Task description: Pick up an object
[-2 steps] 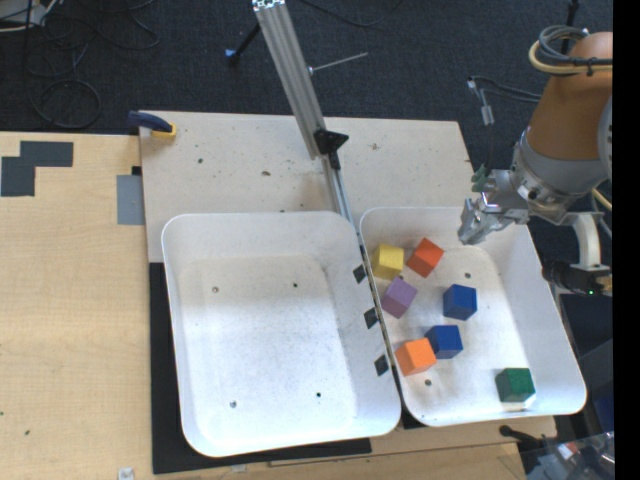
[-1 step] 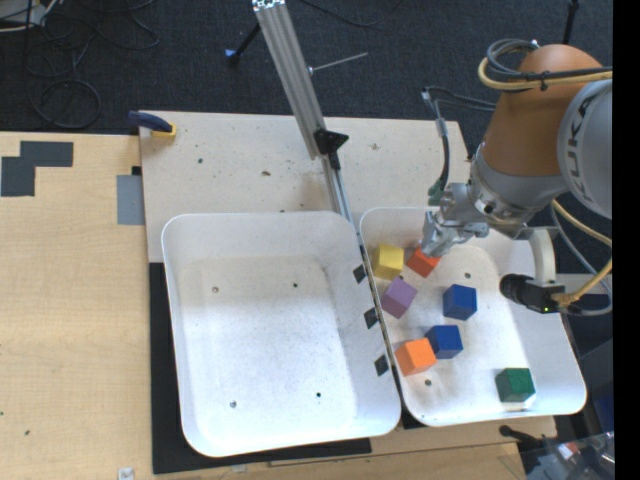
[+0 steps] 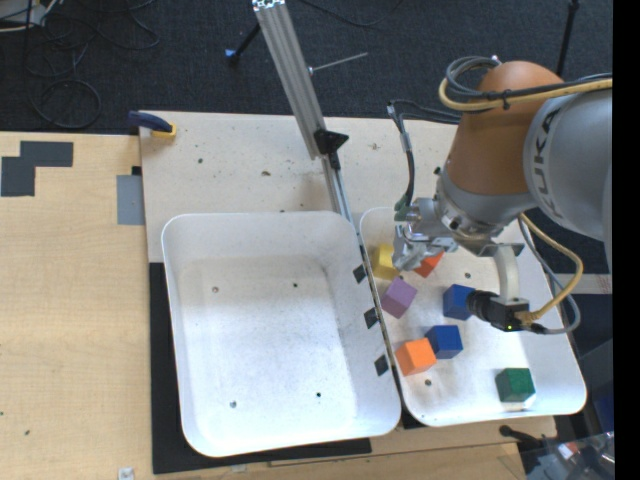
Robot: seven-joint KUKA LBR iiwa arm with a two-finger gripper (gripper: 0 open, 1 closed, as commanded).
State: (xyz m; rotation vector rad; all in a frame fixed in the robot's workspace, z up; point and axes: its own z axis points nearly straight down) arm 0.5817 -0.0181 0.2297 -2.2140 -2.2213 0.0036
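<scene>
Blocks, among them a purple block (image 3: 399, 296) and a green block (image 3: 515, 383), are gathered in the right bin (image 3: 560, 393) at the frame's lower right, the left bin (image 3: 200, 238) lies beside it, and the gripper (image 3: 410, 255) is seen near the right bin's upper-left rim, its state impossible to tell.

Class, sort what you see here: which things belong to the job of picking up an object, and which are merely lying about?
Part of the job: gripper; right bin holding the yellow block, purple block, orange block, two blue blocks, green block.

Lying about: left bin; blue clamp; metal post; floor cables.

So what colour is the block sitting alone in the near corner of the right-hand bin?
Dark green: the block shows clearly in the camera view, apart from the other blocks.
</scene>
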